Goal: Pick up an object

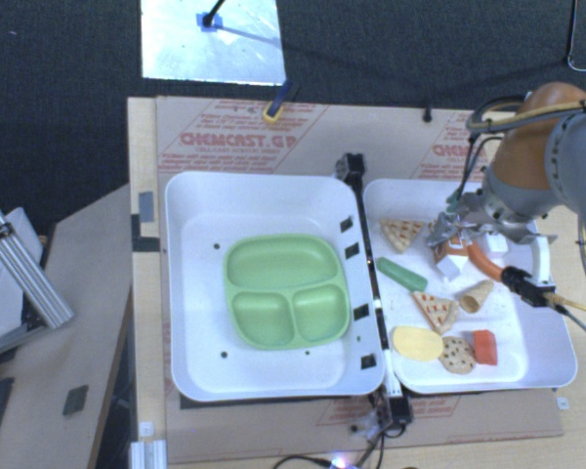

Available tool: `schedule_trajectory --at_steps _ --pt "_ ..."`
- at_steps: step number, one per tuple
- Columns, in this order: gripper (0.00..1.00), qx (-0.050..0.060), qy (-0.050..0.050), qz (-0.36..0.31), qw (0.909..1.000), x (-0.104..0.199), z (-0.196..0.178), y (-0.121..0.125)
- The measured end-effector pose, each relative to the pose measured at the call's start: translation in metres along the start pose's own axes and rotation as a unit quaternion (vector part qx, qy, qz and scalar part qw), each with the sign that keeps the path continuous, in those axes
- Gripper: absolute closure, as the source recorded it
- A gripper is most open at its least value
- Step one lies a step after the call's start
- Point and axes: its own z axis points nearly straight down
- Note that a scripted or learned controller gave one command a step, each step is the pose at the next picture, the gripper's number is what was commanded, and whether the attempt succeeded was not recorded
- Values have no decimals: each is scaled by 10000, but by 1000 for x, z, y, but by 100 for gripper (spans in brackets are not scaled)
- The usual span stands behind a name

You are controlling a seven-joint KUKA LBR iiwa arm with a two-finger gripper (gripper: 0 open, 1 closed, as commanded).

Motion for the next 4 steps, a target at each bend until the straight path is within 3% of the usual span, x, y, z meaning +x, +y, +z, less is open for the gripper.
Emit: schedule_trajectory --at_steps 2,3,4 --pt "100 9 3 -7 10000 -2 -105 0" --pt "100 19 6 -13 10000 -2 -128 1" --pt "100 13 17 -38 10000 59 -133 20"
